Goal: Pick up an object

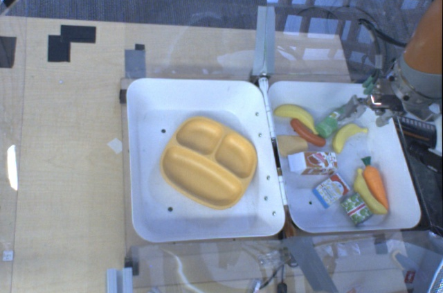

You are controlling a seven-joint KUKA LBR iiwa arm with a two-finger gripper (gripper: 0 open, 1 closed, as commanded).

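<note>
Two shallow white plastic bins with rounded corners sit side by side on the pale wooden tabletop [62, 146]. The left bin [149, 215] carries a glossy yellow tray [209, 161], rounded and moulded into three compartments. The right bin [405, 212] holds a scatter of small toy foods: a curved yellow banana [293, 111] near the far left corner, a smooth red sausage [307, 133] just beside it, a second banana [347, 136], a tan wedge-like block [291, 145], a white printed packet [313, 162], a small blue-edged carton [330, 190], a green box [356, 208], and an orange carrot [375, 186] lying across a third banana [366, 193].

The gripper [365, 104] hangs over the far side of the right bin, its metallic fingers spread wide and released, clasping nothing. A green bottle-shaped toy [327, 124] lies just beside its near fingertip.
</note>
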